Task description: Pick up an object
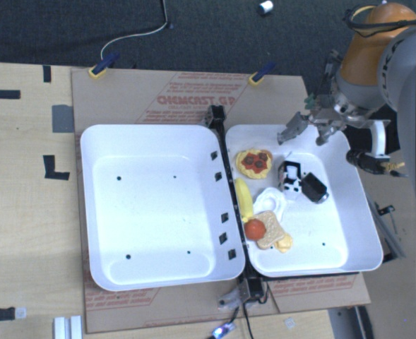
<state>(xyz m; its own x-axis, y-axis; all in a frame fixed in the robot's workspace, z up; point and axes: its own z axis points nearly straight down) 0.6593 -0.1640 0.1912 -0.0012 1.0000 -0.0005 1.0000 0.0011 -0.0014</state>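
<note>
While the near edge of the worktop point(24, 189) is showing pale wood grain with black tape marks, a flat brown cardboard sheet point(186, 97) printed in red is lying under two shallow white bins with rounded corners and smooth, glossy walls. Nearest in the right bin point(349, 253), a tan slab like toast point(272, 233) is sitting against a round red tomato-like piece point(256, 228) and a small yellow lump point(284, 244), all crowding the bin's left wall. Just beyond them a white, cup-like shape point(270, 202) is lying beside a slim yellow banana-like piece point(244, 199) that is running along the black divider clips. Farther on, a black-and-white blocky object point(289, 176) is touching a dark, rounded cylinder point(313, 188), and a small round pizza-like disc point(254, 162) with red toppings is resting near the far left corner. Open white floor is stretching across the right and near parts of this bin, while the left bin point(151, 203) is offering broad room. Over the far rim, the tool point(308, 134) is hanging with its grey fingers spread apart, gripping nothing, well apart from the disc and blocky object. Behind it, the arm's orange band point(366, 48) is rising against dark carpet point(66, 13), where a white cable point(140, 30) is trailing.
</note>
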